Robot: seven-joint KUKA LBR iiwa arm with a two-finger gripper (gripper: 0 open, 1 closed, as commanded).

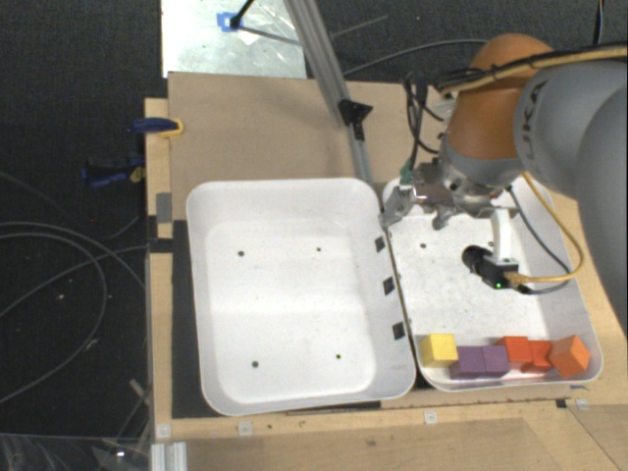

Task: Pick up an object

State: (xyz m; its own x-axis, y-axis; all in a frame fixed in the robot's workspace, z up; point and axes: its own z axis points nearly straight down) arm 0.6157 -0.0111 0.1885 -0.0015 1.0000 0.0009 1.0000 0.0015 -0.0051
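Several coloured blocks (481,361), yellow, purple, red and orange, are lying in a row in the right bin (442,283), against its wall nearest the bench's front edge and close to the front right corner, so by my reckoning the pick is not yet begun. The claw (424,204) is hanging over that bin's far end, well apart from the row, and I cannot tell whether it is spread or pressed together. Both bins are sitting on a brown board bench (245,126), a blue clamp (157,126) biting its far left corner and cables (59,263) trailing over the dark floor (78,47).
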